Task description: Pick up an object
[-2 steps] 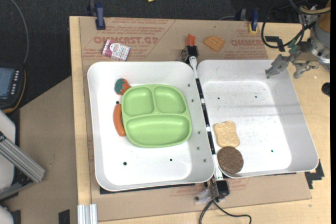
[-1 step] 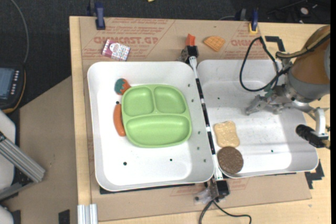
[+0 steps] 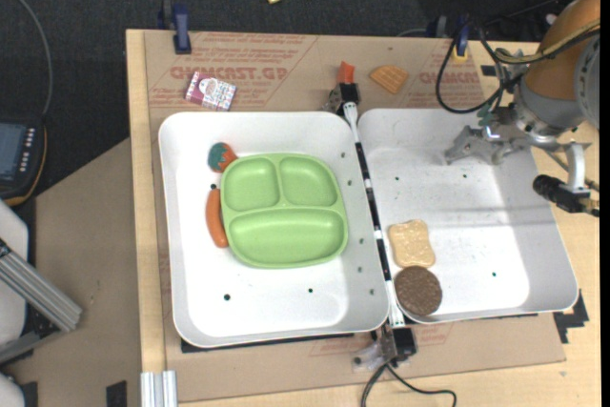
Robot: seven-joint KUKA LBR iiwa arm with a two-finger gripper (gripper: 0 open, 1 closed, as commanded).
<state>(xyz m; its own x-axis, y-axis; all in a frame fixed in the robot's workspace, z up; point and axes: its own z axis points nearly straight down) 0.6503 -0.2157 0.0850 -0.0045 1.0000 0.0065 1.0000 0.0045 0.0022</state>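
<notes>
In the right bin (image 3: 534,291), nearest the camera, a brown round cookie (image 3: 418,290) touches a tan toast slice (image 3: 412,243) by the divider, while farther back the tool (image 3: 481,148) hovers over the bin's far part, fingers spread and grasping nothing.

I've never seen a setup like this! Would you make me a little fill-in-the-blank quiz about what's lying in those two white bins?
1. The green divided plate lies in the ____ bin as the camera sees it.
2. The plate has ____ compartments.
3. The brown round cookie lies in the right bin, just below a ____ cracker.
4. An ____ sausage-shaped toy lies against the plate's left edge.

Missing words: left; three; tan; orange
</notes>
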